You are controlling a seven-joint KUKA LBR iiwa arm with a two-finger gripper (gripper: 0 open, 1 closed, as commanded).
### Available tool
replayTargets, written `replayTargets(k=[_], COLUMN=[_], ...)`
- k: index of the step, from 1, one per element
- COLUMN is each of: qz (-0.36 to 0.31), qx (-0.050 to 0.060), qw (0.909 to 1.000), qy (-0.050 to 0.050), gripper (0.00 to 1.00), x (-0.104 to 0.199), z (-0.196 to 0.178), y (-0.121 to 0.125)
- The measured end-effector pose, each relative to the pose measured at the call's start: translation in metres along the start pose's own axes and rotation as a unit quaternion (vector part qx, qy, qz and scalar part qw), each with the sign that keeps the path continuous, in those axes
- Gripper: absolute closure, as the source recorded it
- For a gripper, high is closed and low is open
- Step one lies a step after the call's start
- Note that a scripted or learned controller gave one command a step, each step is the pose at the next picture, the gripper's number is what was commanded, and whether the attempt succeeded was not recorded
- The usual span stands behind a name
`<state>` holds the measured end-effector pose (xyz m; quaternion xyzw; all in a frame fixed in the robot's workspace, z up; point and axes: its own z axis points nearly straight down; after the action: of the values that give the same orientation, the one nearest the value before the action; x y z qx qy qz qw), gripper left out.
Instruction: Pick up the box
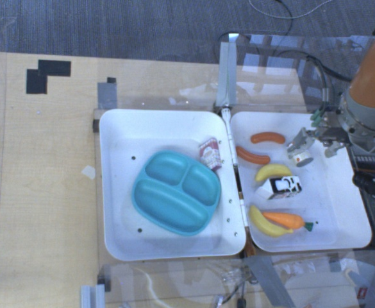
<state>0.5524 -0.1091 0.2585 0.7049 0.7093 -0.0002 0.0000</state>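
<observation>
A small black-and-white box (284, 187) lies in the middle of the right bin (341, 236), just below a yellow banana (274, 171). My gripper (316, 151) hangs over the upper part of that bin, above and to the right of the box and apart from it. Its fingers (300, 149) are spread open with nothing between them. A small red-and-white packet (211, 154) leans against the right wall of the left bin (120, 172).
Two orange sausages (267, 137) (252, 154) lie in the right bin's upper left. A second banana (264, 222) and a carrot (288, 221) lie below the box. A blue divided plate (176, 192) sits in the left bin. Cables run behind the right bin.
</observation>
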Motion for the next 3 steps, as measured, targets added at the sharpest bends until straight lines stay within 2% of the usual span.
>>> replayTargets(k=[1,2,3], qz=[0.061,0.095,0.143], qx=[0.001,-0.004,0.018], qw=[0.9982,0.9955,0.9896], qy=[0.000,0.001,-0.006], gripper=[0.00,0.00,0.00], x=[-0.008,-0.044,-0.050], z=[0.108,0.172,0.174], y=[0.030,0.057,0.107])
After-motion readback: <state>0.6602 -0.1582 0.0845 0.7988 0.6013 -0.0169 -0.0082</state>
